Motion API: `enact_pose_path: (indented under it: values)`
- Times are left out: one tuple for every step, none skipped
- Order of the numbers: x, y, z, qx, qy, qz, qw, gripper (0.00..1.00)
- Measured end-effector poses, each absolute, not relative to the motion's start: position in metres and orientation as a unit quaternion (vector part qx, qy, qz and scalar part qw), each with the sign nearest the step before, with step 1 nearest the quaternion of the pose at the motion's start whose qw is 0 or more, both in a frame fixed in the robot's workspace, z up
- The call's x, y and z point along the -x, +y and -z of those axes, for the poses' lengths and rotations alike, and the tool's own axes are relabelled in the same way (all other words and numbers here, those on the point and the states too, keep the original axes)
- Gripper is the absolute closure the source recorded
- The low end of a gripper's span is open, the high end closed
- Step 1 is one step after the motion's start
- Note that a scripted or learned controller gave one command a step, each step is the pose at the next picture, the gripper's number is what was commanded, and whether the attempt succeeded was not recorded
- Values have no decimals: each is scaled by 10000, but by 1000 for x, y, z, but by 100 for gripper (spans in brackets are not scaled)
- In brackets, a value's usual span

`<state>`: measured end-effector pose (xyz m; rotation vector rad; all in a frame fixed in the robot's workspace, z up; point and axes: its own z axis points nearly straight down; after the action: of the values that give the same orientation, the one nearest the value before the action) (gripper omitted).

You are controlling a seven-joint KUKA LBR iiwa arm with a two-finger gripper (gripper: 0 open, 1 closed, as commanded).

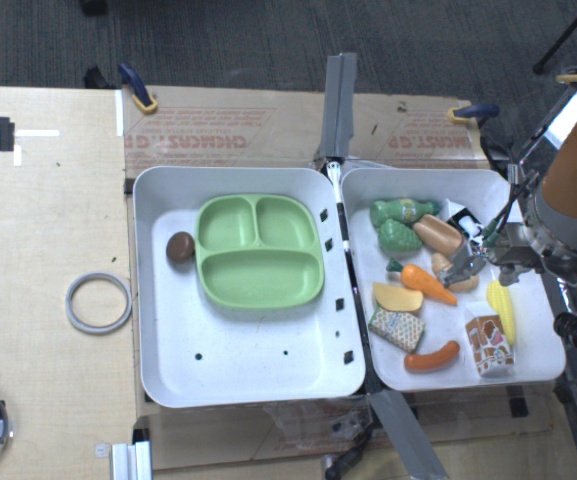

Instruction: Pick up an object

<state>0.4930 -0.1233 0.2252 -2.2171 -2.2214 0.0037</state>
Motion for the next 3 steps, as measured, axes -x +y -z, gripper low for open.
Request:
enact_pose_path:
  values:
    - [-478, -115, -101, 6693, -7430, -1, 3, 0]
    - [-525, -119, -96, 6875, -7261, 21, -26, 0]
    - [-582, -118, -96, 7447, -6674, -18, 22, 0]
